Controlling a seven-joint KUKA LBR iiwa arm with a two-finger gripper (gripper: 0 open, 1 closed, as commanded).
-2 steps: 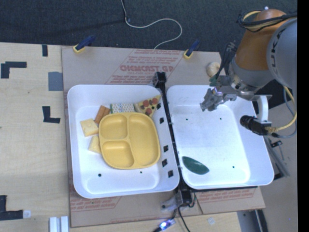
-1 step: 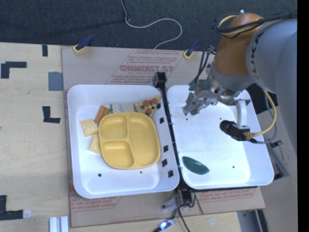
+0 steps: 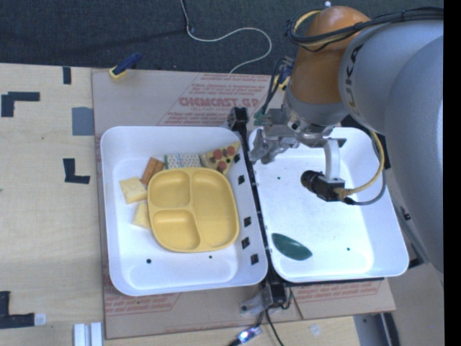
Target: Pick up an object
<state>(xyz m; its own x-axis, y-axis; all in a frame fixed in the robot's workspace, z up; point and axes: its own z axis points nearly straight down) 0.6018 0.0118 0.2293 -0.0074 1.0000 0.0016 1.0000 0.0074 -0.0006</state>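
The big grey arm (image 3: 403,107) fills the upper right, its gripper (image 3: 268,148), fingers too blurry to tell, hangs by the middle wall, so it might bump that wall and miss the green object (image 3: 291,246) at lower middle.

Yellow divided plate (image 3: 193,209); dark green object (image 3: 291,247); white bins (image 3: 119,164); orange arm band (image 3: 324,52).

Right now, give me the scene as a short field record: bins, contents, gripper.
left bin: yellow divided plate, with tan and patterned flat pieces tucked along its left and top edges
right bin: dark green oval piece near the front left corner
gripper: over the right bin's back left area, by the divider
held: nothing seen between fingers
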